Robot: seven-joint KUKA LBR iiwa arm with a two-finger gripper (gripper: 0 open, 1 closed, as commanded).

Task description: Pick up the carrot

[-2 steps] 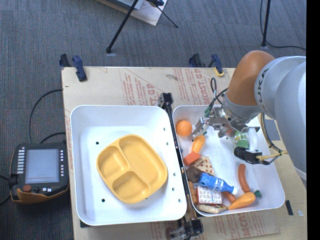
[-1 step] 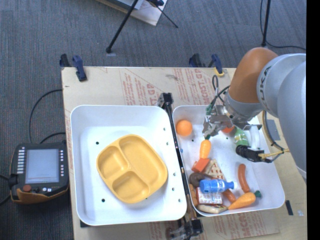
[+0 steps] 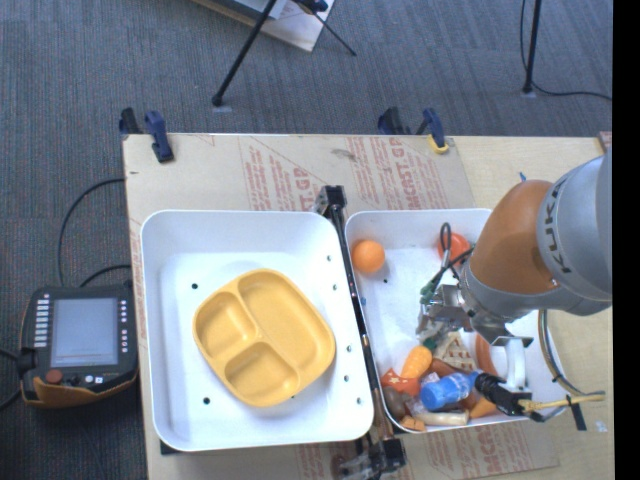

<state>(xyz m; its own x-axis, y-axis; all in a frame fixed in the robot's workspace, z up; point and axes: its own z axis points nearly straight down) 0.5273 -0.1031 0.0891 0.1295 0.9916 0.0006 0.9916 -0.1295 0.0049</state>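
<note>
In the camera view we see the carrot (image 3: pixel 416 362) lying in the right bin (image 3: pixel 400 230), near its front edge, among a heap of toys with a blue bottle (image 3: pixel 447 390) just beside it. The gripper (image 3: pixel 441 320) hangs just above the carrot; we cannot tell how it is set. An orange ball (image 3: pixel 368 256) rests near the bin's back left corner. The left bin (image 3: pixel 170 268) carries a yellow divided plate (image 3: pixel 262 336). The arm (image 3: pixel 555 243) bears dark letters, "KU". On the bench (image 3: pixel 290 168), red mirrored printing is not readable.
</note>
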